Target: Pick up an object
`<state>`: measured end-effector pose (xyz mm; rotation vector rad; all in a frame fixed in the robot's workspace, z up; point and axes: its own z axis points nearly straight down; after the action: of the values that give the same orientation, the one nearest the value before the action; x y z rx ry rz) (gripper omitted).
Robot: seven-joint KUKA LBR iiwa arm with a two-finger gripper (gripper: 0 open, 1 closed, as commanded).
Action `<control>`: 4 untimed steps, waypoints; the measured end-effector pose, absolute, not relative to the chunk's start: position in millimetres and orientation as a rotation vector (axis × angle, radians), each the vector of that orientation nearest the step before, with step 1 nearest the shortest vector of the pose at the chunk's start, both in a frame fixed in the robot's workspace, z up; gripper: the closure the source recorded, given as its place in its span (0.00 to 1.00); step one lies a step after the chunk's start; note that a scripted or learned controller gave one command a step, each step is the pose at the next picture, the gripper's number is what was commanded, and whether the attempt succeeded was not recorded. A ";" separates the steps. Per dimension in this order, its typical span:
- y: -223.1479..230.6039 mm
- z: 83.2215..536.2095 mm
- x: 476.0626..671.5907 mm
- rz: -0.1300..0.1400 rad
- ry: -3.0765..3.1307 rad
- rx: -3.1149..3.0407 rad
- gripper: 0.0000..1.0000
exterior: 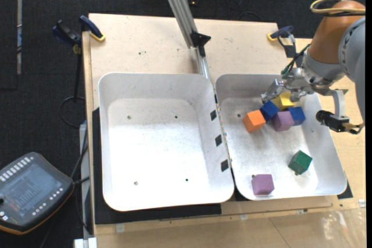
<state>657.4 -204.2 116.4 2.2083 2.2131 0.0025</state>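
Dark carpet surrounds the bench [151,38] bearing both white bins; we work over the right bin [325,183]. Our gripper [283,92] hangs low over a tight cluster, though whether its fingers are spread or closed we cannot tell. Just beneath them sits the yellow block [285,101], touching the blue block [269,109] and purple block [283,120]; the orange block [254,120] lies beyond. We should probably straddle only one block, avoiding its neighbours.
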 end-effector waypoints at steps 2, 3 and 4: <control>-205.9 173.9 663.4 0.005 2.219 2.215 1.00; -210.3 222.7 672.7 0.005 2.220 2.212 1.00; -210.6 277.3 674.3 0.006 2.218 2.212 1.00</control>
<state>674.3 -210.6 277.3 2.2120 2.2184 0.0063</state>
